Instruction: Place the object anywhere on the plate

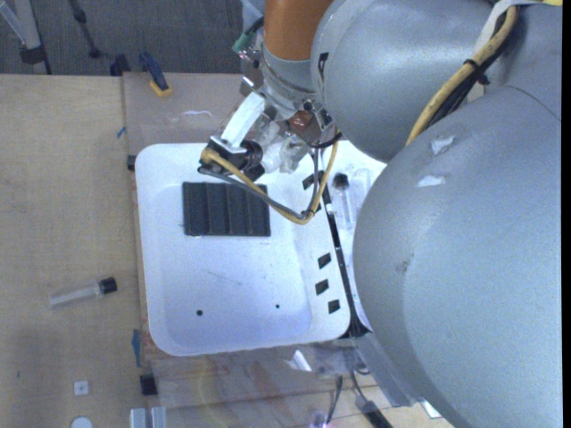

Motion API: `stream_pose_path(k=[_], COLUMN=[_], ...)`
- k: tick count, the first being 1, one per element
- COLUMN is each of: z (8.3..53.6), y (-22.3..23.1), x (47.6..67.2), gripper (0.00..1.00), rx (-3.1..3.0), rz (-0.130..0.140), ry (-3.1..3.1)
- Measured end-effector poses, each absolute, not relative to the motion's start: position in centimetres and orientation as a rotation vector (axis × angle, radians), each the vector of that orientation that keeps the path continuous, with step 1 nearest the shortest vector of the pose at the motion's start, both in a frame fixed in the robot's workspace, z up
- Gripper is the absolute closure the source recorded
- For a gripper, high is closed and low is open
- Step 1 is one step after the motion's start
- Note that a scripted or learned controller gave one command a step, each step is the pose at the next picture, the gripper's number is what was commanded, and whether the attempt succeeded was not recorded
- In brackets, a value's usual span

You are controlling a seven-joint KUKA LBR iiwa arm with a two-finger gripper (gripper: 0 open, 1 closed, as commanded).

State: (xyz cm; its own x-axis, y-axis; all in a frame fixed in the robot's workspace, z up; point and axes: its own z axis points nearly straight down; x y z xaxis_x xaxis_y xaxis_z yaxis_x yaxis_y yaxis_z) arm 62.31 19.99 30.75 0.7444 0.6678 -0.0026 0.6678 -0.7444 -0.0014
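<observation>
Here, dark ribbed slab (pixel 227 209) flat in bin (pixel 223 315), long axis left-right.

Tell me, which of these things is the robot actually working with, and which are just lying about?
Part of the job:
- hand
- dark slab, ribbed, probably the plate, lying in the bin
- the object to place: I cannot pick it out

Lying about:
- tube on the bench, left of the bin
- blue clip beyond the bin

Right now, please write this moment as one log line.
dark ribbed rectangular plate: flat in shallow white bin | gripper: near plate's far edge
</observation>
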Motion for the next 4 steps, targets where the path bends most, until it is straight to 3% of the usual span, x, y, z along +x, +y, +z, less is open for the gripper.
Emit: stream_pose_path(k=[1,2,3,4], z=[32.4,35.1,20.5,22.5], y=[22.3,22.3,22.5,22.5], x=[55.5,61.2,53.9,47.8], gripper=[1.00,1.00,1.00,1.00], rx=[-3.096,-3.127,-3.112,-3.092], rz=[-0.002,-0.006,0.008,0.009], ry=[-0.535,-0.311,-0.430,-0.555])
